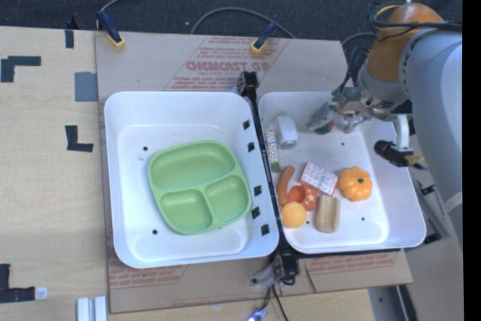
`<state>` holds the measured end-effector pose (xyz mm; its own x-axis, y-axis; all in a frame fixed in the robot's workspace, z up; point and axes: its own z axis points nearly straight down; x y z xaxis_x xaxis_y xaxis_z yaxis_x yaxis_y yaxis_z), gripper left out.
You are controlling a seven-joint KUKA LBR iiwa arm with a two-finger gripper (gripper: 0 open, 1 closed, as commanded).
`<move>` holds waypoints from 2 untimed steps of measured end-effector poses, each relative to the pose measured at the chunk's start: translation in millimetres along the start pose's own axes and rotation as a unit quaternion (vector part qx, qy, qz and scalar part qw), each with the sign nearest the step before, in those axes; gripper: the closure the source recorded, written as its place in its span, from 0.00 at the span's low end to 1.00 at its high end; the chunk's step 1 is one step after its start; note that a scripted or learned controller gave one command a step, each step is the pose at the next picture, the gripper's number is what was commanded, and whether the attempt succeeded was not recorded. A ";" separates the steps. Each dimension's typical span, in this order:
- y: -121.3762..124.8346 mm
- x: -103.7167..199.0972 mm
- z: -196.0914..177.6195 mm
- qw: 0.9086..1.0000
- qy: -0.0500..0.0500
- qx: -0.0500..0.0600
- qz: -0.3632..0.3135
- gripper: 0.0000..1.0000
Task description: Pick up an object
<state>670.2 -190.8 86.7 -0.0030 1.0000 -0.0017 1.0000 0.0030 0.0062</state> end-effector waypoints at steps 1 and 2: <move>-81.3 -19.9 -0.9 1.000 -0.001 0.001 0.002 0.00; -0.4 46.1 0.6 1.000 0.001 0.001 0.000 0.00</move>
<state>669.7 -144.7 86.0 -0.0031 1.0000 -0.0002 1.0000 0.0031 0.0036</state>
